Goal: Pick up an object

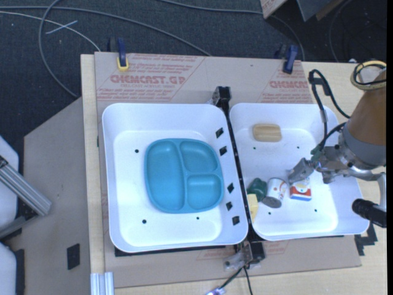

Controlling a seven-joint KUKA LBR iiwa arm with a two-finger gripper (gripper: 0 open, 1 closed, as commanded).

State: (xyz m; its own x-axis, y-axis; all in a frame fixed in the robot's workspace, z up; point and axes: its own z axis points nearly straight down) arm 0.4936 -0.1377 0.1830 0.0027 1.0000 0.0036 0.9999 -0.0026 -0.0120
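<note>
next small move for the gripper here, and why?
Probably a short descent toward the red-and-white packet. The gripper sits just above it in the right bin, with nothing visibly between its fingers. The packet lies flat and apart from the small can and the green item, so it looks the nearest uncluttered target.

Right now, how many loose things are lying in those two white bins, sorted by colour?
Blue: 1, the divided plate in the left bin.
Tan: 1, the block in the right bin.
Green: 1, the small object.
White: 1, the can beside it.
Red and white: 1, the small box.
Total: 5
</note>
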